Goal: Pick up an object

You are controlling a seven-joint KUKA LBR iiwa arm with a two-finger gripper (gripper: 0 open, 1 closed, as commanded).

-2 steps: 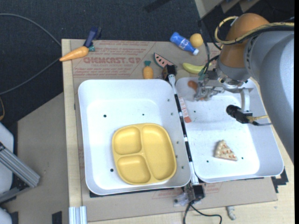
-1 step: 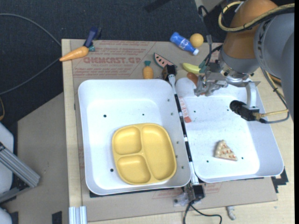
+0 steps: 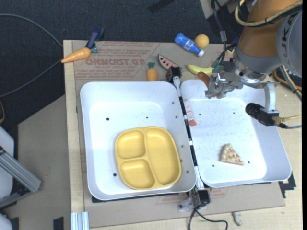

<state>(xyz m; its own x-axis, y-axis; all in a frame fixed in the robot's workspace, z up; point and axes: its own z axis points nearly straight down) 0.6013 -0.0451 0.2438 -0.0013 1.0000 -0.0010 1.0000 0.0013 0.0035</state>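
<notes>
A: Where's the gripper (image 3: 217,86)?
B: At the far edge of the right bin (image 3: 268,164), near its back left corner, hanging off the grey arm (image 3: 268,32) that comes in from the right. I cannot tell how far open it is or whether it has anything, it's too small and dark to read

A: What's closest to it?
B: A banana (image 3: 198,69) lies on the desk (image 3: 115,59) just behind the bin's rim, right beside the gripper

A: And inside that bin?
B: A pizza slice (image 3: 231,155) lies flat toward the near side, well apart from the gripper

A: The other bin?
B: The left bin (image 3: 100,109) holds a yellow divided plate (image 3: 147,157) with three compartments, in its near half

A: Anything else on the desk?
B: Behind the bins, a blue bottle (image 3: 188,44) beside an orange ball (image 3: 202,40), a watermelon slice (image 3: 165,61), a small pineapple (image 3: 152,73), and a carrot (image 3: 76,55) at the far left corner
</notes>
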